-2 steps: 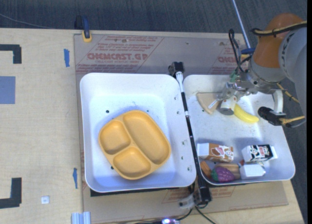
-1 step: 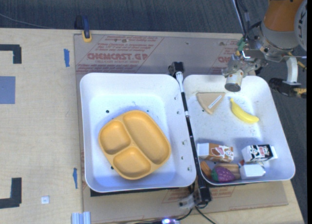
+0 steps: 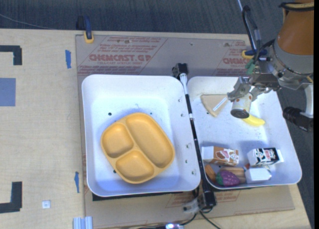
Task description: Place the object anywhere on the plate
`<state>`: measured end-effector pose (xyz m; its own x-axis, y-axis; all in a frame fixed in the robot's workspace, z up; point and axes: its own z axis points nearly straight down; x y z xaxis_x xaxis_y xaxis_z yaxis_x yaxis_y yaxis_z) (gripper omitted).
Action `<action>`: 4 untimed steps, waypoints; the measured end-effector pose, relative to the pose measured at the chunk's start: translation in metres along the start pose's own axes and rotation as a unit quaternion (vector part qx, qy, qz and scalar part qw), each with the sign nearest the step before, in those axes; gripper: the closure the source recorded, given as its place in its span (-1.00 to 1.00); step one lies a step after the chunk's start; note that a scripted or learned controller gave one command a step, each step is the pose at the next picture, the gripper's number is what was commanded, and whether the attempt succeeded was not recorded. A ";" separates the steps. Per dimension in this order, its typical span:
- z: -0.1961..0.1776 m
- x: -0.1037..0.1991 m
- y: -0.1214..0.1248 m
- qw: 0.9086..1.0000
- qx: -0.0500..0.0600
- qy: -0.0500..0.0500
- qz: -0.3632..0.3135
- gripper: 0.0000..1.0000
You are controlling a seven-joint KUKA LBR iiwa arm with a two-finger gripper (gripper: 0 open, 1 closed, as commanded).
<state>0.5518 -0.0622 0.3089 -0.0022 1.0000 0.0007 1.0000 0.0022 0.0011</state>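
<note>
A: Where is the plate?

B: The yellow plate (image 3: 137, 147), split into three compartments, lies in the left bin (image 3: 94, 93), toward the lower middle of the frame. Nothing rests in its compartments.

A: And the arm?

B: The arm (image 3: 298, 29) comes in from the upper right of the frame, orange band on top, and its pincer (image 3: 240, 104) hangs over the upper part of the right bin (image 3: 284, 146). How wide the pincer stands I cannot tell, nor whether it has hold of anything (from this slant the tips are too small and cluttered to read).

A: What lies near it?

B: A pale wedge-shaped piece (image 3: 213, 103) sits just left of the pincer, and a small yellow item (image 3: 254, 120), banana-like, lies just below and right of it on the bin floor.

A: The rest of that bin?

B: Along the lower edge: a small carton with orange and brown print (image 3: 225, 156), a black-and-white milk-style carton (image 3: 264, 156), a white block (image 3: 257, 174) just below it, and a purple grape bunch (image 3: 229, 177) lying against an orange piece (image 3: 212, 173) in the lower left corner.

A: Under the bins?

B: A brown printed board (image 3: 124, 54) on the light wooden tabletop (image 3: 37, 133), with blue tape marks (image 3: 68, 58) at the left.
</note>
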 end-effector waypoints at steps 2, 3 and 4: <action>0.019 0.069 -0.007 1.000 0.000 0.000 0.001 1.00; 0.022 0.122 -0.043 1.000 0.001 0.000 0.000 1.00; 0.032 0.154 -0.072 1.000 0.001 0.000 0.000 1.00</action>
<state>0.4796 0.0917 0.2773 -0.0021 1.0000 0.0006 1.0000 0.0021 -0.0008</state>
